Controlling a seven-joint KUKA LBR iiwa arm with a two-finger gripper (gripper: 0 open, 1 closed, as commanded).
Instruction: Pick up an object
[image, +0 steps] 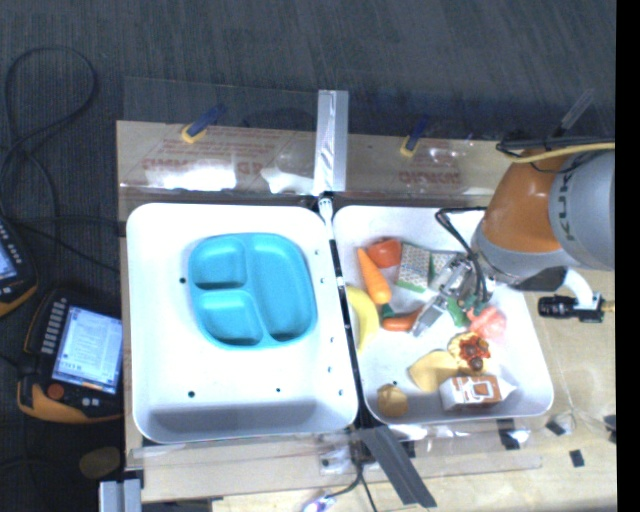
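The right bin (535, 395) holds several toy foods. An orange carrot (375, 278) lies next to a yellow banana (362, 313) at its left side. A small red-orange piece (398, 321) sits in the middle. My gripper (434, 310) hangs low over the bin's centre, its tip just right of that red-orange piece and above a green item (456, 311). Nothing is visibly lifted. The arm's orange band (522, 212) is over the bin's right rear corner.
Also in the right bin are a grey-green packet (415, 268), a pink piece (488, 321), a yellow slice (430, 368), a brown round item (392, 400) and a small carton (472, 392). The left bin (160, 400) holds a blue divided plate (250, 288).
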